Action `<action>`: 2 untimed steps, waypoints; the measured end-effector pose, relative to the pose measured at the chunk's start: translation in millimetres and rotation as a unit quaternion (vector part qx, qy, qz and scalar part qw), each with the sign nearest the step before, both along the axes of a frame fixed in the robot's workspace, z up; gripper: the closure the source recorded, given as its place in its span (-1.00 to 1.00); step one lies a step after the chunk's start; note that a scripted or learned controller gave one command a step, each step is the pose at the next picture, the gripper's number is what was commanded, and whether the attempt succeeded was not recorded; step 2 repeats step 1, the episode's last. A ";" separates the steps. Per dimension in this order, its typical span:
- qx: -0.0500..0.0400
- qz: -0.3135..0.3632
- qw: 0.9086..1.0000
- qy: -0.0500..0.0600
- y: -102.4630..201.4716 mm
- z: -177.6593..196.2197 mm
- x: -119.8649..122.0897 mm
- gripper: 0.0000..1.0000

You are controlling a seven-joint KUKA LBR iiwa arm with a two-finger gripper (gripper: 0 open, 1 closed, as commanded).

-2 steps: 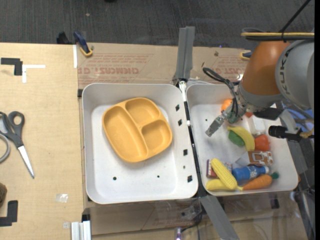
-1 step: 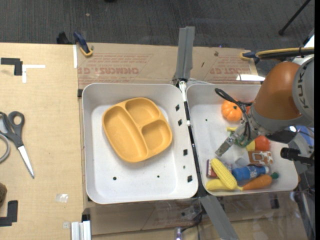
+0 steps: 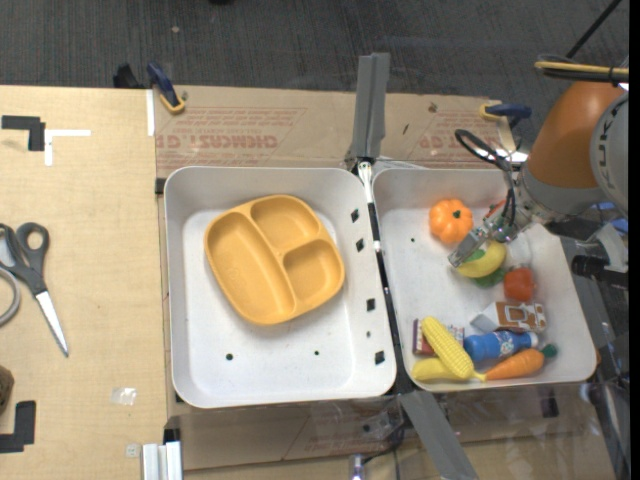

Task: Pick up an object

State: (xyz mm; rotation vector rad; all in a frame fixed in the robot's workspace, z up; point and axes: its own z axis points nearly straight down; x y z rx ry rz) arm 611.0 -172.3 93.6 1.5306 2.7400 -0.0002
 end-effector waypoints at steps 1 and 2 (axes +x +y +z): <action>-0.001 0.002 1.000 -0.002 0.1 10.3 1.3 1.00; -0.001 0.002 1.000 -0.002 0.1 10.3 1.3 1.00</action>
